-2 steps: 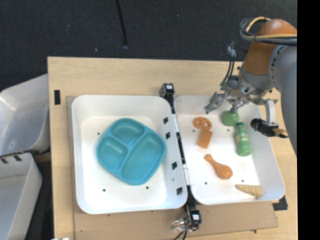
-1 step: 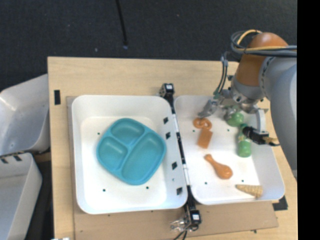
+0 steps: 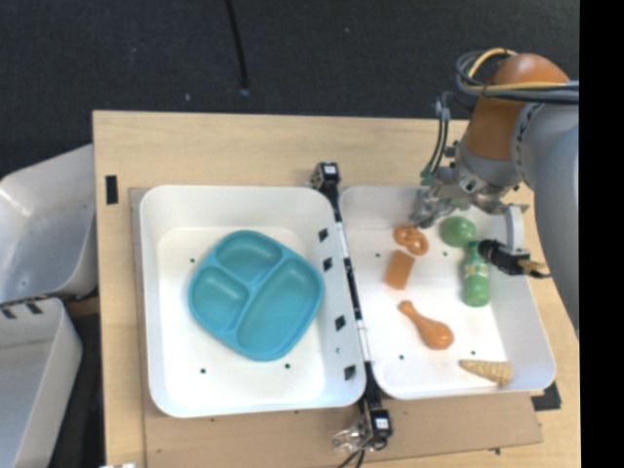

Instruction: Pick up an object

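Camera view: claw [image 3: 426, 214] fingertips indistinct above orange toy [image 3: 410, 239].

Looks like a robotics lab: plywood desk [image 3: 244, 130] at frame centre bearing two white bins [image 3: 156, 261], toy food [image 3: 427, 325] in the right one, industrial arm [image 3: 507, 115] at upper right, dark carpet behind.

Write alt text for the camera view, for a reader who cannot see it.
A grey robot arm reaches from the right, its gripper low over the far end of the right bin, which holds small orange toys, a green bottle and a cone. The left bin holds a blue divided plate.
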Controlling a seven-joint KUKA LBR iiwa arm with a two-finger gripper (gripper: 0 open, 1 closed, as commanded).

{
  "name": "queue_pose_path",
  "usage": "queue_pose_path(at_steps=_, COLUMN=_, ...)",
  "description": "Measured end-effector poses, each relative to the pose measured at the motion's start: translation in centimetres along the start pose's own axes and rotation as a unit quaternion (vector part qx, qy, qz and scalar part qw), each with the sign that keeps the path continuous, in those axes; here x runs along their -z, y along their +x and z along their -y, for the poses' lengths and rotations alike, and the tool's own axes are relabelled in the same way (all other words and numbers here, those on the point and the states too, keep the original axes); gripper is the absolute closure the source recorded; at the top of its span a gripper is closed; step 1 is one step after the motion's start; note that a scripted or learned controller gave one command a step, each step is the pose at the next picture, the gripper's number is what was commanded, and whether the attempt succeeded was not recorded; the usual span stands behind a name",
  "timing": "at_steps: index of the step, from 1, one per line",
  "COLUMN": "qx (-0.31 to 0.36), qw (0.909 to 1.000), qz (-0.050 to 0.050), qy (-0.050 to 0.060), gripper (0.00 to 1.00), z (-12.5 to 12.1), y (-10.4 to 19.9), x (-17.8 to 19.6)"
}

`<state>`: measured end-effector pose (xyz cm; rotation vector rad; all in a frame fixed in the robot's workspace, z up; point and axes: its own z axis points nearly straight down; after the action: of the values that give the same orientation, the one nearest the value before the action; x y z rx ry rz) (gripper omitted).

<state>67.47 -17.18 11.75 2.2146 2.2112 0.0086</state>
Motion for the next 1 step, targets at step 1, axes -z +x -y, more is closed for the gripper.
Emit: queue_pose_path(at_steps=1, qx=0.0, qw=1.0, qz=-0.002, qy=0.003, gripper=1.0, z=-0.33, y=-0.31, x=4.44)
